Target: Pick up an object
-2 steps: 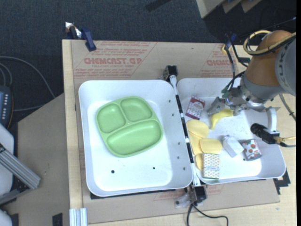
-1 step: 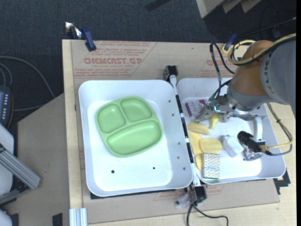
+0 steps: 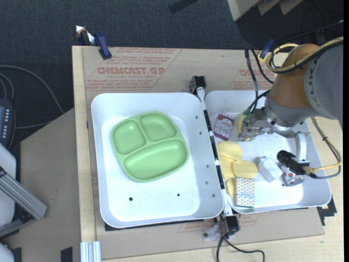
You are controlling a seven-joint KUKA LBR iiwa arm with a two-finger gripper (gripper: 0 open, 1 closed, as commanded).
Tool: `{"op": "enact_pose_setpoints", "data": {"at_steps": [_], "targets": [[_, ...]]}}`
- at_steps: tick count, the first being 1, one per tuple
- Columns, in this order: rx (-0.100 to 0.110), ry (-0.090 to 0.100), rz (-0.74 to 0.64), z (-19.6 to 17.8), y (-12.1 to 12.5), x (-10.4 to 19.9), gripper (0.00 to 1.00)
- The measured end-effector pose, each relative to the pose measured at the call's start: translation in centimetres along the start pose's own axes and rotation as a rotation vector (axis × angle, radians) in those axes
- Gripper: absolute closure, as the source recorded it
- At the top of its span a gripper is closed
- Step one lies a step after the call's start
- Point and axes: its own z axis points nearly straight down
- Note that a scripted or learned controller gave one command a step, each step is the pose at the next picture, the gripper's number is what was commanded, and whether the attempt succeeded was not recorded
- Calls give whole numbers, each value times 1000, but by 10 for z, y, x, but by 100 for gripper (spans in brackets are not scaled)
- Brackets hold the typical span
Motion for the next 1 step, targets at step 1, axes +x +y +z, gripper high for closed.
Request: {"op": "enact_pose_setpoints", "data": {"at_steps": [1], "targets": [[1,-1,0,-86,-51,4,100]]}}
